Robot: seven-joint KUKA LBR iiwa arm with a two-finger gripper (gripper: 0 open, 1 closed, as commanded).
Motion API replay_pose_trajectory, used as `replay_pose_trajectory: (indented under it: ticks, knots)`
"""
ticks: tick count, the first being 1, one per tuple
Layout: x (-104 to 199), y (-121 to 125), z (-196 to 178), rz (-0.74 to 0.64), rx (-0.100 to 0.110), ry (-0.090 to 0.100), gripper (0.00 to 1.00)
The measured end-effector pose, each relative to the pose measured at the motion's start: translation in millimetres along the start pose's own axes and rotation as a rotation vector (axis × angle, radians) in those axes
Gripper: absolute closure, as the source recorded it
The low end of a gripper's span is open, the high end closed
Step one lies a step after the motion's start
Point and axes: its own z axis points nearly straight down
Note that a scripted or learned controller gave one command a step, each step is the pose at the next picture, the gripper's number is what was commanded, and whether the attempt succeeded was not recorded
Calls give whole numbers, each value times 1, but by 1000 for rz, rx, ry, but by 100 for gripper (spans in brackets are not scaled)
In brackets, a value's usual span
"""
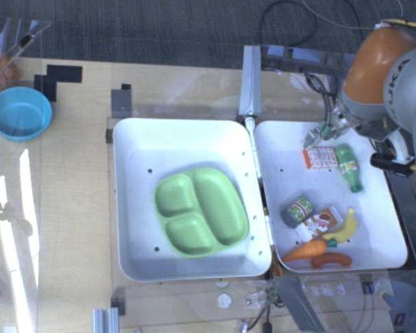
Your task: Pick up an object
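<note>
Seen from above, the end effector hangs over the right bin's far edge, just beside a red-and-white carton; its grip cannot be told. A green divided tray fills the left bin on the wooden table.

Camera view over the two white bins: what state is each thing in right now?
Green three-compartment plastic tray: lying flat in left bin.
Green plastic bottle: lying on its side, right bin.
Red-and-white flat carton: lying flat beside the bottle.
Small green can: tipped on its side.
Orange toy carrot: lying flat.
Yellow toy banana: lying flat.
Pincer: poised above the carton.
</note>
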Motion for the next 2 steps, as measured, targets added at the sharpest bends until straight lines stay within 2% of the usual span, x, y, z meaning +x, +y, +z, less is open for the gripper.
replay_pose_trajectory:
  ticks: [1, 2]
  knots:
    - [3, -3, 3, 1, 14, 14, 0]
    - [1, 2, -12, -2, -3, -1, 100]
